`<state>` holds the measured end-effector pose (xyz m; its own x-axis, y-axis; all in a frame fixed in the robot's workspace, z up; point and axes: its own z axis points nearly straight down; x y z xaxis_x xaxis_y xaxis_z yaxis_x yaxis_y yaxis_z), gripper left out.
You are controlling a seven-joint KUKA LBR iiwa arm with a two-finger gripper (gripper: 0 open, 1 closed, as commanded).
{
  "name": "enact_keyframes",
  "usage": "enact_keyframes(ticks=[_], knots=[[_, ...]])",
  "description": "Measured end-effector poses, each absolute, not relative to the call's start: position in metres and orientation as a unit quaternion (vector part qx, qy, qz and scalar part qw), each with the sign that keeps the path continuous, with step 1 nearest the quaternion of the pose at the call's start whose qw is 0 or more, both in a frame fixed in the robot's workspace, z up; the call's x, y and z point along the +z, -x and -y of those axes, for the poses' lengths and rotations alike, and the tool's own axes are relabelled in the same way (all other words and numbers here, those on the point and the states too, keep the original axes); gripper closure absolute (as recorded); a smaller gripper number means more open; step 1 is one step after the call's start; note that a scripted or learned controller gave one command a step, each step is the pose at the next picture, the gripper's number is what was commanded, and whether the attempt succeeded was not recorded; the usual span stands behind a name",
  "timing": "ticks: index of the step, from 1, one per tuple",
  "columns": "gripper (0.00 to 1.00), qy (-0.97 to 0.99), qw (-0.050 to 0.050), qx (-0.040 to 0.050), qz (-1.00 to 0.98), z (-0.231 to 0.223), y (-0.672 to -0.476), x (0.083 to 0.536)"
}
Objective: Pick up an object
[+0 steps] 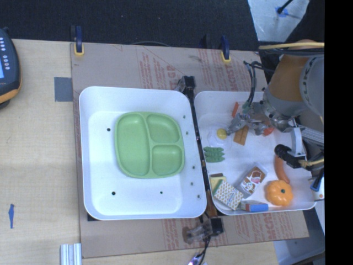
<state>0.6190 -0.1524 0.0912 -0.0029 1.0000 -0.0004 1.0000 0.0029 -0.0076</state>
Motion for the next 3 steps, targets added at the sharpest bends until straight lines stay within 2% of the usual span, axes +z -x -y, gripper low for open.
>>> enact_keyframes(ticks=[1,2,3], knots=[[0.00,0.705,-0.001,-0.0002,0.709,0.150,-0.658,0.093],[0.00,0.706,0.002,0.0024,0.709,0.153,-0.634,0.092],[1.00,0.705,0.001,0.0023,0.709,0.154,-0.636,0.103]])
